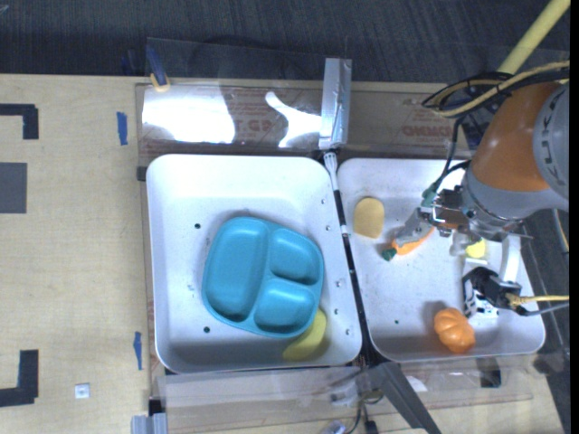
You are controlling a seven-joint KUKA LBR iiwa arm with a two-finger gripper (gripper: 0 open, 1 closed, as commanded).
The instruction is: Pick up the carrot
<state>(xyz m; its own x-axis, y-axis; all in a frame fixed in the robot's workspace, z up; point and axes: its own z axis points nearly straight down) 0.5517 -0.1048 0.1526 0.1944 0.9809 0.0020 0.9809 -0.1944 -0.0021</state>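
Claw (431,225) touching carrot (409,241)

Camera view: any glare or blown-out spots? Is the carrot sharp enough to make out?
Camera view: strong glare blows out the clear panel behind the left bin, hiding its surface there. The bin floors read evenly lit, with soft shadows. The carrot in the right bin is small and slightly soft but readable, orange with a green end. The pincer beside it is cluttered by cables, so its outline is hard to read.

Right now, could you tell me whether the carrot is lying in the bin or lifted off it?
Cannot tell for sure: the carrot sits over the right bin floor, with the hand at its end.
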